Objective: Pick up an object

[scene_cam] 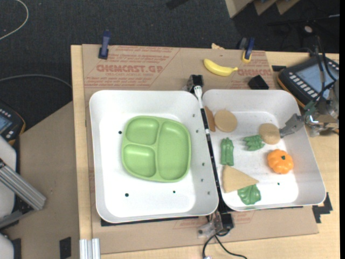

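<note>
Right now my fingers [289, 126] hang at the right side of the right bin [302, 196], just beside the tan round piece [269, 133]; whether they stand open or closed I cannot tell, they are too small and dark against the rim. Nothing shows between them, so I judge the pick not yet made: I am at the approach, and the closing and lifting are all left to do.

That tan piece seems the likely target, being nearest. It looks smooth and rounded, pale brown, sitting on the bin floor with a green leafy piece [252, 141] touching its left side. Just near of it lies an orange pumpkin [280, 161]. Further left are a round tan disc [226, 120], a green pod [227, 151], and a beige wedge [235, 179] with another green bit [249, 195] at its near corner.

Across in the left bin [108, 198] rests a green divided plate [157, 148]. A yellow banana [219, 67] lies on the bench [140, 66] beyond both bins.
</note>
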Robot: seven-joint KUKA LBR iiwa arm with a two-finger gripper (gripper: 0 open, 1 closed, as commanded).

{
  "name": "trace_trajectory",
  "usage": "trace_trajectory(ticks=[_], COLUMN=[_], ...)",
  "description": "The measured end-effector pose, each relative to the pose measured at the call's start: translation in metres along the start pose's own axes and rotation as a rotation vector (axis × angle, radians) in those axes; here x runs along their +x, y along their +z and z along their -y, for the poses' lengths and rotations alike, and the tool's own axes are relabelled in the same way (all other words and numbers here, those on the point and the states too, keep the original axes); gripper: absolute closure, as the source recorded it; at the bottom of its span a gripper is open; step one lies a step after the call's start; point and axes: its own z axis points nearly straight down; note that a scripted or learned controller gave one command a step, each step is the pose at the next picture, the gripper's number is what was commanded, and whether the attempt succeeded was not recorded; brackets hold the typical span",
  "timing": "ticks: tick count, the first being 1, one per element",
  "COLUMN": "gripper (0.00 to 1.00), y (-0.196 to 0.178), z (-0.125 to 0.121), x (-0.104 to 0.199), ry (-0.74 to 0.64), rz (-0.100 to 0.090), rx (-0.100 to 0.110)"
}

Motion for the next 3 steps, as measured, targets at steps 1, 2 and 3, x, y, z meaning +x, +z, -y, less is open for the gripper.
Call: trace_trajectory(ticks=[1,2,3], gripper=[0.0,1.0,1.0], y=[0.123,0.105,0.071], z=[0.016,0.012,0.015], x=[-0.004,-0.005,0.078], ry=[0.002,0.001,-0.007], rz=[-0.005,0.002,-0.002], rx=[0.012,-0.003,-0.001])
